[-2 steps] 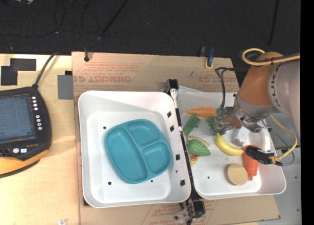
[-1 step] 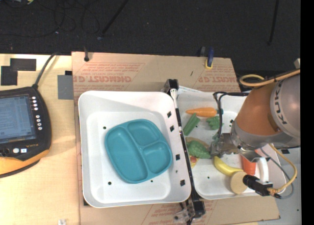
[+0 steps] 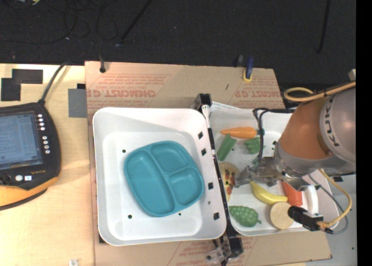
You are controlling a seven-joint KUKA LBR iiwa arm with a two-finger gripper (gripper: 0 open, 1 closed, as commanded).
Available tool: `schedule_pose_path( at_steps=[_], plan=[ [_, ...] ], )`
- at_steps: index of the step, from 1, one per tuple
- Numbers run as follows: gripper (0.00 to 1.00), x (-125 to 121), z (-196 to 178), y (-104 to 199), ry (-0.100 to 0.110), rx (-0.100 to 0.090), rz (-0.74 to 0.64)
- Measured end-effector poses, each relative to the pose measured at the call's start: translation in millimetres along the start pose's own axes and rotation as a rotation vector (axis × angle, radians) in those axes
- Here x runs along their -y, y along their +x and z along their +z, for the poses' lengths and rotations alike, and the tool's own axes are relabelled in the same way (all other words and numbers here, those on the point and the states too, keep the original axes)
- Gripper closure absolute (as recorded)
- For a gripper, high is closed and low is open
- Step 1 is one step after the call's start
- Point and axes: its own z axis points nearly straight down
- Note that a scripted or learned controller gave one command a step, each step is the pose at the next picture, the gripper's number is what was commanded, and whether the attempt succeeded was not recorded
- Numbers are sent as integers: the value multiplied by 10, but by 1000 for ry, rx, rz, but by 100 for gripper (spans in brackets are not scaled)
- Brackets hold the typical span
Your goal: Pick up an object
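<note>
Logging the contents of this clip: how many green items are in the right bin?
3: a green cucumber-like piece near the divider, a small leafy green one beside the carrot, and green grapes at the front. The arm may hide others.

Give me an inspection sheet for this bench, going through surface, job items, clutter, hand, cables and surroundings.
Surface: cardboard sheet under two white bins side by side, the left bin and the right bin.
Job items: in the right bin, a carrot, a green cucumber, a banana, green grapes, a tan round piece.
Clutter: a teal divided plate lies in the left bin.
Hand: the hand is low over the right bin, next to the banana; finger state unclear.
Cables: a yellow cable loops behind the arm; dark cables lie on the black floor.
Surroundings: a control pendant sits left of the bins.
</note>
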Motion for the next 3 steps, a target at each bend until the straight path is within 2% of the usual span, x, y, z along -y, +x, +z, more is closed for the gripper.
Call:
schedule_pose_path(
  at_steps=[1,2,3],
  plan=[
    [100,-2,-104,-8,1,0,3],
    [100,-235,-1057,762,-10,-2,-11],
    [100,-635,-643,-42,-2,4,1]
  ],
)
